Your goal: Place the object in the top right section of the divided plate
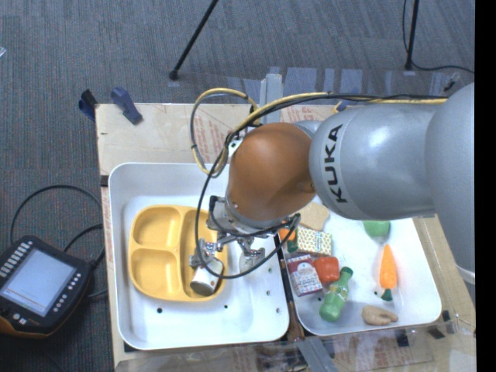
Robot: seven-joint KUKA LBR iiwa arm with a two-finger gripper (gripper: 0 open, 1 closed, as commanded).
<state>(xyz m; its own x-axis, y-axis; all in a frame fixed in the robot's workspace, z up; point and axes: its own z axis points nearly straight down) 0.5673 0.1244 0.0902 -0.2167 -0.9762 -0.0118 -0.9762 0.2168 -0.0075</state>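
In the camera view, a grey carpeted floor [93, 37] fills the upper part of the frame, crossed by two dark stand legs [200, 29]. A teach pendant [39, 281] with a pale screen lies on the floor at lower left, its black cable looping upward. The bench [155, 130] is a pale wooden board with printed lettering, and a blue clamp [125, 105] sits at its upper left corner.

Two white bins sit side by side on the bench. The left bin [155, 328] holds a yellow divided plate [155, 250]. The gripper [225, 256] hangs over the plate's right-hand edge, below the arm's orange band [267, 178] (which hides much of the wrist). A small white cylindrical object [204, 280] lies tilted at the plate's lower right rim, just under the fingers; whether the fingers pinch it or merely stand beside it cannot be told.

The right bin [426, 301] holds a green bottle [335, 299], an orange carrot [387, 267], a red packet [304, 275], a patterned cracker box [314, 241] and a tan piece [380, 314].
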